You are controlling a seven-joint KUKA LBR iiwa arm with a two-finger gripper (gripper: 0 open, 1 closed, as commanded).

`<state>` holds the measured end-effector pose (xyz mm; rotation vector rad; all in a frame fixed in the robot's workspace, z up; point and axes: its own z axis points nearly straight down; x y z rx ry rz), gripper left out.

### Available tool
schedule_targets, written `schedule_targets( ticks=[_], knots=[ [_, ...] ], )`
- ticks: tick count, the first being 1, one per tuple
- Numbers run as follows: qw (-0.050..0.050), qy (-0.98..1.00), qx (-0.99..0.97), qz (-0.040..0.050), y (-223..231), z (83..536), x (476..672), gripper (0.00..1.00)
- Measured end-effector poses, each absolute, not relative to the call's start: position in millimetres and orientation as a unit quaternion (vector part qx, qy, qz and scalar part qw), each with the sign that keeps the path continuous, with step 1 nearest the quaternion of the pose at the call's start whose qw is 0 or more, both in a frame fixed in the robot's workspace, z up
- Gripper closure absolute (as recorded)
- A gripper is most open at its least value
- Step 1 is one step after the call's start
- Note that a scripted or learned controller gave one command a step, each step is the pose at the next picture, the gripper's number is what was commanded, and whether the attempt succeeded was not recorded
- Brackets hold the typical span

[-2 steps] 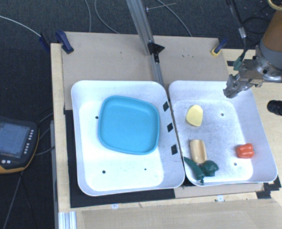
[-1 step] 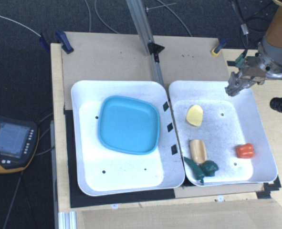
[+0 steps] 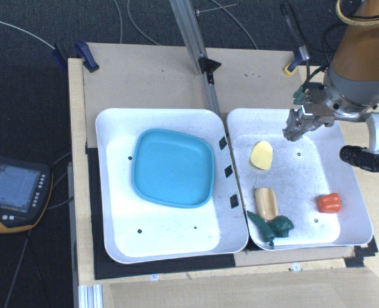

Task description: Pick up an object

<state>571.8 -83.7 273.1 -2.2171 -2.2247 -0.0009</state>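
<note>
The right bin (image 3: 343,178) holds a pale yellow rounded piece (image 3: 261,155), a tan cylinder (image 3: 265,202), a dark green toy (image 3: 272,225) at the front edge, and a small red-orange object (image 3: 329,202). My gripper (image 3: 296,129) hangs over the back of the right bin, up and to the right of the yellow piece. Nothing shows between its fingers. The arm's orange band and grey wrist fill the top right corner.
The left bin (image 3: 115,230) bears a large blue square plate (image 3: 174,167). A metal bar (image 3: 192,27) slants down from the top to the gap between the bins. Blue clamps sit at the bench's back corners. A handheld pendant (image 3: 13,191) lies left of the bench.
</note>
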Motion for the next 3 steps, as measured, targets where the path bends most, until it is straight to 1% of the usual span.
schedule_targets(
  ticks=[1,2,3],
  knots=[
    [0.000,-0.708,-0.706,-0.0003,-41,268,554.4,1.00],
    [0.001,-0.709,-0.705,-0.0003,13,262,535.0,1.00],
    [0.001,-0.709,-0.705,0.0001,69,243,527.6,1.00]
  ],
)
